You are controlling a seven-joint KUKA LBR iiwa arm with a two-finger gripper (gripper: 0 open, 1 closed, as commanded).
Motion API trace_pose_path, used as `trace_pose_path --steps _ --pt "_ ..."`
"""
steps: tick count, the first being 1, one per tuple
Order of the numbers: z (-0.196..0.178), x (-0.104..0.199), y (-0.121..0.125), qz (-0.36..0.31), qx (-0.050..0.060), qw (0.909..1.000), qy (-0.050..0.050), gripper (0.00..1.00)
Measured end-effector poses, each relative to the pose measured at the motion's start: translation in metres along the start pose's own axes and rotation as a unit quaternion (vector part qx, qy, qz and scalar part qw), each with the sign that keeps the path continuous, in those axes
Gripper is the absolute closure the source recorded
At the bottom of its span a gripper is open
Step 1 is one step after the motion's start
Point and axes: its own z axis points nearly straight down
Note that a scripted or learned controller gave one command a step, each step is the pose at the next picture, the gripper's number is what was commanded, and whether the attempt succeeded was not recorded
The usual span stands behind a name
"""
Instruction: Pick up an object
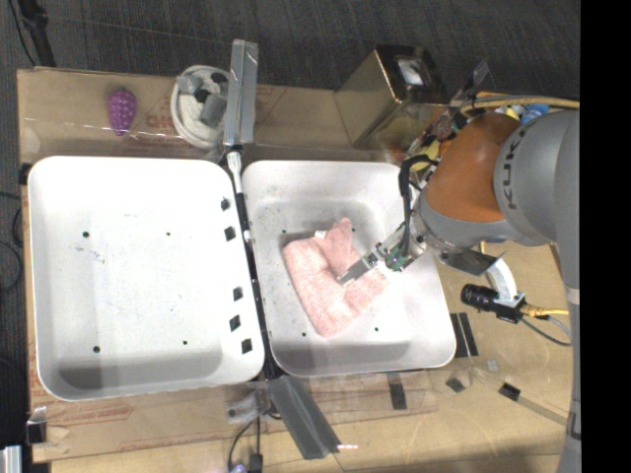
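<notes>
A pink folded cloth [320,282] lies in the middle of the right bin [296,353]. The gripper [357,269] reaches in from the right and sits low over the cloth's right part, touching or just above it. The grey arm with its orange band [473,175] stands over the bin's right rim.
The left bin [128,284] stands beside the right one, with a metal divider [242,254] between them. Behind the bins lie a purple object [121,109], a white coil [200,101] and a brown box [389,87]. Cables trail at the right.
</notes>
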Motion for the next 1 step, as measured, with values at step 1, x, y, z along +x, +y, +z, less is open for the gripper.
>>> trace_pose_path --steps 1 --pt "0.025 0.0039 -0.0053 -0.018 -0.003 0.9998 -0.002 0.0"
